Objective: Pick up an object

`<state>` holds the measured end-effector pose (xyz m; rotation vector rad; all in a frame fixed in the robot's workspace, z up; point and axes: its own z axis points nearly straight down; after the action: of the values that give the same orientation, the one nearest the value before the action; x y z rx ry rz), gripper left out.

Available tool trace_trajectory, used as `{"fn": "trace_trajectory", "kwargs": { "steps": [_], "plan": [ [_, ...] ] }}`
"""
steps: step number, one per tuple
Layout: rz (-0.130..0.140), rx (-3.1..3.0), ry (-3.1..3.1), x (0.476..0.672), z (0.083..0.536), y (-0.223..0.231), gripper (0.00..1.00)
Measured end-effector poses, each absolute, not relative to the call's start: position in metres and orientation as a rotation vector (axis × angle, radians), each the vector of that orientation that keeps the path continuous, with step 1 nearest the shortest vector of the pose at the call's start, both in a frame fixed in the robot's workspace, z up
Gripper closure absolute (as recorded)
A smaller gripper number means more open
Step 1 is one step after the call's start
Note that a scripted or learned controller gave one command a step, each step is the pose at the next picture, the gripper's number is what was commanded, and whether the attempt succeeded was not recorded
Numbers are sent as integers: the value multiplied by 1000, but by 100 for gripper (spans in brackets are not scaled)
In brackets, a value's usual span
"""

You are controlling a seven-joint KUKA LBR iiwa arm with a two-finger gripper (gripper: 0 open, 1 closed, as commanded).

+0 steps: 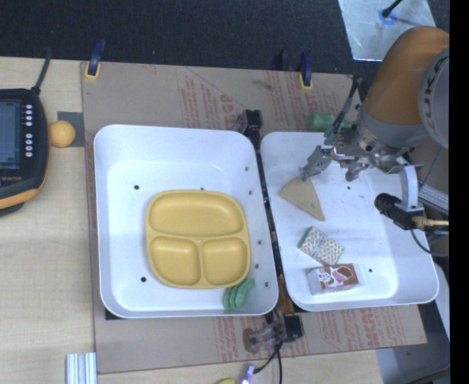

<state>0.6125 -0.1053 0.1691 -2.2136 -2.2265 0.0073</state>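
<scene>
My gripper (330,162) hangs over the upper part of the right bin (426,282), just above a tan wedge (303,198). Lower in that bin lie a patterned packet (322,246) and a red-brown packet (334,278). A yellow divided tray (195,238) sits in the left bin (114,214), with a green object (238,294) at its lower right corner.

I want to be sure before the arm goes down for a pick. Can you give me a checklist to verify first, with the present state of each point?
1. Gripper above the right bin: ok.
2. A target close by: ok, the tan wedge lies just below the gripper.
3. Wedge apart from the patterned packet and red packet: ok.
4. Something already held: cannot tell.
5. Wedge away from the bin wall: not ok, it lies near the left wall.
6. Left bin things, yellow tray and green item, out of the way: ok.
</scene>
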Motion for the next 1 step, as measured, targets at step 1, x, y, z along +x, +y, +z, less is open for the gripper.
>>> {"fn": "trace_trajectory", "kwargs": {
  "steps": [1],
  "plan": [
    [-4,-2218,-2230,631,95,-108,0]
  ]
}}
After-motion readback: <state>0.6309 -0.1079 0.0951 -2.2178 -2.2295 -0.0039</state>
